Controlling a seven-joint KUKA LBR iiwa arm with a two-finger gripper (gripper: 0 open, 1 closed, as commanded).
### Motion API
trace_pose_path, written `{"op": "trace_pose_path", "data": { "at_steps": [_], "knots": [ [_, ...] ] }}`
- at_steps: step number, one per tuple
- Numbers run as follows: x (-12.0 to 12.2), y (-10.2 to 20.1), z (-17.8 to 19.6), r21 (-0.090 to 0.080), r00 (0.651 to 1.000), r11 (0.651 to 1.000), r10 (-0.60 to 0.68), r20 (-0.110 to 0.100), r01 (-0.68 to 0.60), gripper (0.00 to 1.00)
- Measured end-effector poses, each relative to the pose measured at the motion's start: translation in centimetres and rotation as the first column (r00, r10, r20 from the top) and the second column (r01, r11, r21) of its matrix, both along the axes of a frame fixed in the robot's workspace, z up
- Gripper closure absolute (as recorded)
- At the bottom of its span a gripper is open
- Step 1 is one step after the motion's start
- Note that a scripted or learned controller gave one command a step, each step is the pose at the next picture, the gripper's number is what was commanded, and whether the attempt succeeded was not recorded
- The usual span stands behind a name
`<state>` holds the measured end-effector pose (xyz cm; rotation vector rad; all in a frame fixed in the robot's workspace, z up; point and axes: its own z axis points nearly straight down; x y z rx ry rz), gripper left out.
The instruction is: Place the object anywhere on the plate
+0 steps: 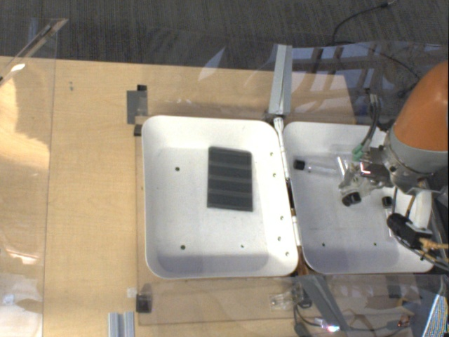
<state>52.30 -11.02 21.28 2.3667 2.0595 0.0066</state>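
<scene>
You look down at a slant from one fixed camera above the bench point(84, 188), both white bins point(161, 258) framed, the arm point(424, 118) entering from the right.

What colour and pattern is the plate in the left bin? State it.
Dark grey, nearly black, with ridges across it: the plate in the camera view.

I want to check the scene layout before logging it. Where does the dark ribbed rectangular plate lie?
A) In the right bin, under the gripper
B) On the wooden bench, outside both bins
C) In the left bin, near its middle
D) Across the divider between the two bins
C: the dark ribbed plate lies flat inside the left bin, apart from the gripper over the right bin.
</scene>
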Motion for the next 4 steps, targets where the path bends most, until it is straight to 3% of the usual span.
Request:
{"op": "trace_pose_path", "data": {
  "at_steps": [1, 2, 3, 4],
  "knots": [
    [3.2, 6.7, 2.9, -0.002, 0.923, 0.923, 0.386, 0.0, -0.386, 1.0],
    [9.3, 9.1, 1.1, -0.001, 0.984, 0.984, 0.18, -0.002, -0.18, 1.0],
    [14.6, 13.8, -2.8, 0.0, 1.0, 1.0, 0.008, -0.003, -0.008, 1.0],
    [14.7, 19.2, 3.4, 0.0, 0.984, 0.984, 0.179, 0.001, -0.179, 1.0]
  ]
}}
